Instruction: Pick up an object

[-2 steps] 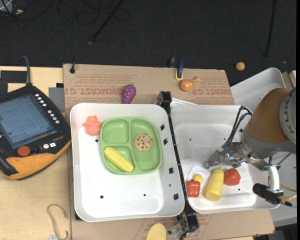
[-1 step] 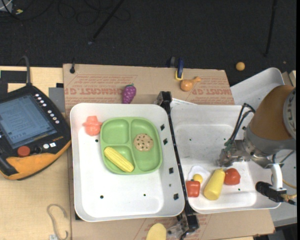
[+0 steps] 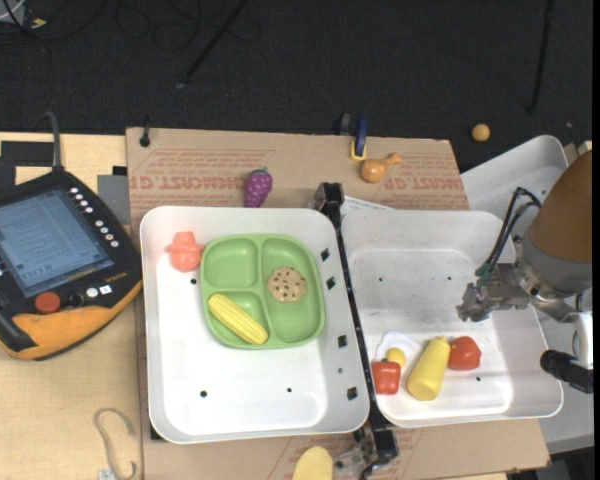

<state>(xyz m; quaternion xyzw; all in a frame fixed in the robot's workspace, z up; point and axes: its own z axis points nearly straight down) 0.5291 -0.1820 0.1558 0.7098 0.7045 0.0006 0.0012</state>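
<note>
The right bin (image 3: 420, 248) holds a yellow bottle (image 3: 429, 368) lying near its front, a red tomato-like piece (image 3: 465, 353) beside it, a red block (image 3: 386, 377) and a small yellow piece (image 3: 395, 355). My gripper (image 3: 474, 308) hangs over the right side of this bin, just above and behind the red piece, with nothing seen in it. The left bin (image 3: 240, 398) carries a green divided plate (image 3: 262, 290) with a corn cob (image 3: 238, 319) and a cookie (image 3: 286, 285). A pink-orange toy (image 3: 184, 252) lies by the plate's upper left.
A purple grape bunch (image 3: 258, 186) and an orange gourd (image 3: 377, 168) lie on the cardboard behind the bins. A teach pendant (image 3: 50, 258) sits at the left. A yellow object (image 3: 313, 463) lies in front of the bins, and a small orange ball (image 3: 480, 132) sits at the back right.
</note>
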